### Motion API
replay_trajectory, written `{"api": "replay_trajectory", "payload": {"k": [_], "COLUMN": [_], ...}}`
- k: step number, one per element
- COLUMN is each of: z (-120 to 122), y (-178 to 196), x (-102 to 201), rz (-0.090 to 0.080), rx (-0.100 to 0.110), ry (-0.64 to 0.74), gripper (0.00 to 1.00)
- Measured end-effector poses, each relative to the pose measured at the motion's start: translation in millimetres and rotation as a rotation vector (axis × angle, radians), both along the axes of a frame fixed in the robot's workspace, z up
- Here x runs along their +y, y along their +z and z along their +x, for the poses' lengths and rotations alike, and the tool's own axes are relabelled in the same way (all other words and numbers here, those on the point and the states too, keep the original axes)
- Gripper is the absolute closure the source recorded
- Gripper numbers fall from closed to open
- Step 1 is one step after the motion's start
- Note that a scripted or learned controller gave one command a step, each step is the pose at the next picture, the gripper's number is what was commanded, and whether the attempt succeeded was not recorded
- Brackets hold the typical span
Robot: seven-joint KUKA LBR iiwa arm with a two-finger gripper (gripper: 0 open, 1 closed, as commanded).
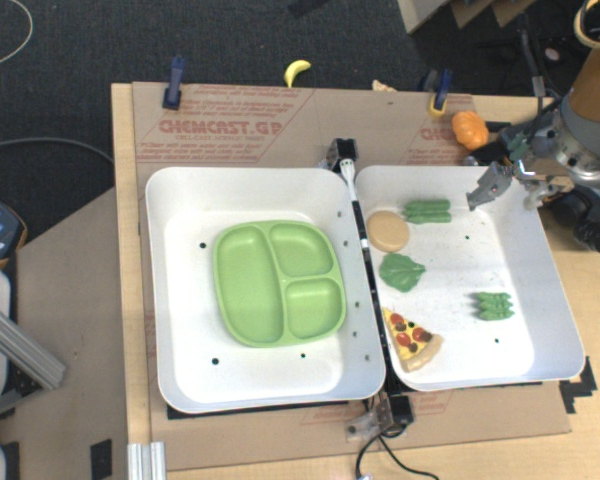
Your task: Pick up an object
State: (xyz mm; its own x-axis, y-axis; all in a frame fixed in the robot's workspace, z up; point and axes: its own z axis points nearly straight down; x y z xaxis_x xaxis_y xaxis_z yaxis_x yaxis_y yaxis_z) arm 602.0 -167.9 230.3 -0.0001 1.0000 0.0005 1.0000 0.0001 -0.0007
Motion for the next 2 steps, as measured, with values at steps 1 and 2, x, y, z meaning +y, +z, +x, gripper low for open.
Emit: {"api": "replay_trajectory", "payload": {"k": [1,2], "z": [19.7,-3.7], "y": [-103.9,-147.3], "x": [52.4,-7.3], "rz": [0.003,0.000], "rx": [0.005,0.003], "ry": [0.005,-0.002], "gripper": [0.00,0.00]}}
